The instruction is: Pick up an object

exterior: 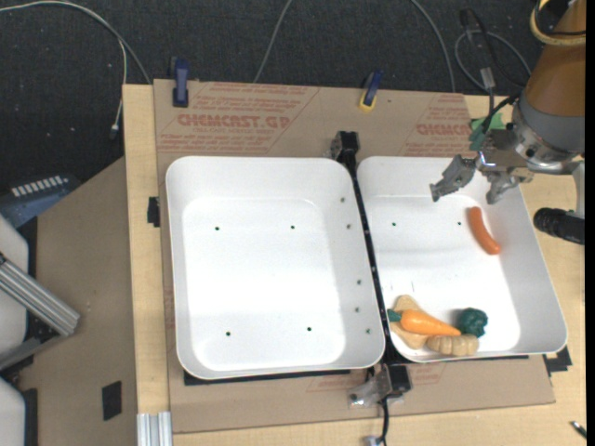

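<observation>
Lying at the right bin's (521, 337) near edge are a carrot (423, 322), a green piece (473, 321) and a tan piece (452, 345). Farther back lies a sausage (482, 229); beyond it my pincer (476, 183) hangs spread, gripping nothing.

the arm (556, 91) is showing a broad orange band above a grey wrist section, with a pale rounded ring at its lower edge. a green fitting is sitting on the wrist's left side, and dark cables are running up from it. the tool (476, 184) is presenting two grey metal fingers (453, 178) with angular, tapering tips, mounted beneath a silver-grey block.
</observation>
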Action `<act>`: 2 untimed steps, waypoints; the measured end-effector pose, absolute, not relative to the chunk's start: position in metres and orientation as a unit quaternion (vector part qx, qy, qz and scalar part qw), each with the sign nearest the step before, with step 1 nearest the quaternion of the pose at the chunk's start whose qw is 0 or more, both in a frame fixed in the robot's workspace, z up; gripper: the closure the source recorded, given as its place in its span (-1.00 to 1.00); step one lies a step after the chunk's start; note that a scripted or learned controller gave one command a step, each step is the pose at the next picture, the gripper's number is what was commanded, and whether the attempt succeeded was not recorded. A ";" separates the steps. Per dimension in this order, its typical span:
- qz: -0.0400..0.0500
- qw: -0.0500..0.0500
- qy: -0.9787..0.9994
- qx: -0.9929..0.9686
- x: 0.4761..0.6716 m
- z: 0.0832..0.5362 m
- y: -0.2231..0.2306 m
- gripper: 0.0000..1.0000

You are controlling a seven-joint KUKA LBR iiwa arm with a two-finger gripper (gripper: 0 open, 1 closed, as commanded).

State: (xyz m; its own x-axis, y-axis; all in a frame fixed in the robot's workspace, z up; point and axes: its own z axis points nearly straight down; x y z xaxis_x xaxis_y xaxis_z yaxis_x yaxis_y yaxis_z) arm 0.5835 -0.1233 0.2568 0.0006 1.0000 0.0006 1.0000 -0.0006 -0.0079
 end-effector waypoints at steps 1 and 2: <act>0.000 0.000 -0.707 -0.707 0.585 0.262 -0.123 -1.00; 0.001 0.001 -0.707 -0.707 0.594 0.206 -0.125 -1.00</act>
